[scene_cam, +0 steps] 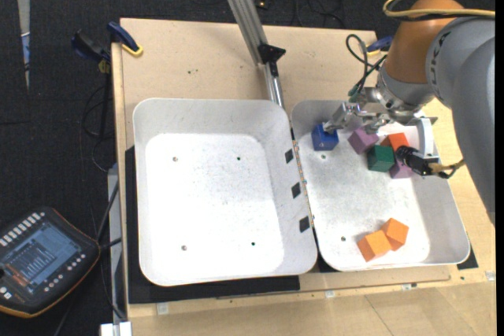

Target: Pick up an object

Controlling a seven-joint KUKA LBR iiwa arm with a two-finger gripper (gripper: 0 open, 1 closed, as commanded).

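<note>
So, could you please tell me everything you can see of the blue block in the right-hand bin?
The blue block is a small cube, solid mid-blue and matte, possibly foam or painted wood. It sits flat on the floor of the right bin, near that bin's far left corner, with its top face showing and slightly turned. The gripper hangs just beside and above it; whether they touch cannot be told. A purple block lies to its right, apart from it.

My approach over the left bin is unobstructed, whereas in the right bin clustered blocks crowd the far end and two orange blocks occupy the near end.
</note>
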